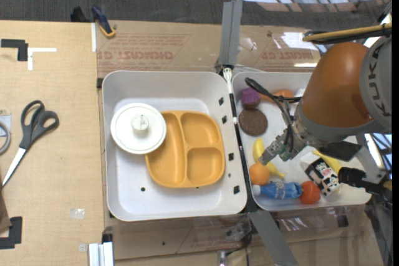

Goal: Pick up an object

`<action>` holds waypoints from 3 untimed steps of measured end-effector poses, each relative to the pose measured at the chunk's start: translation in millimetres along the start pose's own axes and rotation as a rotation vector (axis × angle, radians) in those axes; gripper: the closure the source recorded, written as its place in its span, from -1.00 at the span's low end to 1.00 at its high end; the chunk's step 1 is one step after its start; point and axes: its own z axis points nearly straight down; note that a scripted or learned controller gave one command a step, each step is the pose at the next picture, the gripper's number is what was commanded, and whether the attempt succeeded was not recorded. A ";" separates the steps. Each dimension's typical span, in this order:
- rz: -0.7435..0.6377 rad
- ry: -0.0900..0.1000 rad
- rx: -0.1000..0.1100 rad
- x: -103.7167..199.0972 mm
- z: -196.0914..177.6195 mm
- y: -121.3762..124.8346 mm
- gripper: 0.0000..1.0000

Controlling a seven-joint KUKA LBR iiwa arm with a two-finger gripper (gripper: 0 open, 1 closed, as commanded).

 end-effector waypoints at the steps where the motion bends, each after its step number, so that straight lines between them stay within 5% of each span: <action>1: -0.084 -0.003 -0.001 -128.8 -88.1 33.0 1.00; 2: -0.367 -0.002 -0.001 -147.4 87.0 44.3 1.00; 3: -0.140 0.000 0.000 -116.6 99.8 36.0 1.00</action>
